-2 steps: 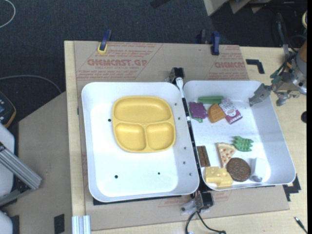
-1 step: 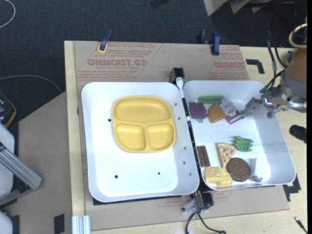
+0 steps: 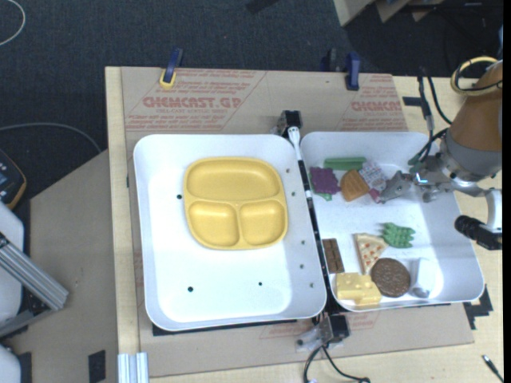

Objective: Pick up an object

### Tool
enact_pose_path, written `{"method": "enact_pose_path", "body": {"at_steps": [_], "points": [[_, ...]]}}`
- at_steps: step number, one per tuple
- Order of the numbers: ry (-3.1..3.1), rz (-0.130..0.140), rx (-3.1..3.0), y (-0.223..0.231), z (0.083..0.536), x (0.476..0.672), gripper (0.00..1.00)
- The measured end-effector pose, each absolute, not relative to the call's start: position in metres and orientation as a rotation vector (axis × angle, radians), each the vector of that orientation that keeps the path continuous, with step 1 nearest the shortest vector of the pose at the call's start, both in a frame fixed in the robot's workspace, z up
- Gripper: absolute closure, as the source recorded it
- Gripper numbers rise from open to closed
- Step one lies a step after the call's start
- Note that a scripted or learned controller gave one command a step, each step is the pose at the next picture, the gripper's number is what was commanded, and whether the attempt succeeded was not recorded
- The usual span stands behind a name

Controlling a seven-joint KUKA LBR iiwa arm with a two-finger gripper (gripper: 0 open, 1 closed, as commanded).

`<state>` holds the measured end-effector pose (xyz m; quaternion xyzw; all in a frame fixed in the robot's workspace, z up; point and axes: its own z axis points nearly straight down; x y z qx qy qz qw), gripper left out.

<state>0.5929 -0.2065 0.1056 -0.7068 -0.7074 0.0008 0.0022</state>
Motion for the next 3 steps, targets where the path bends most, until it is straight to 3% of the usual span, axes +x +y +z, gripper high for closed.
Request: {"method": "enact_pose_path", "body": {"at_steps": [1,2,3], "points": [[-2.222,-0.002,-2.219,-0.206,0.088,0.595,0.0],[-2.228,-0.011,-2.224,-0.206,0.102,0.597,1.0],[-2.227,-0.003,-2.225,-0.205,0.145,0.601,1.0]]}}
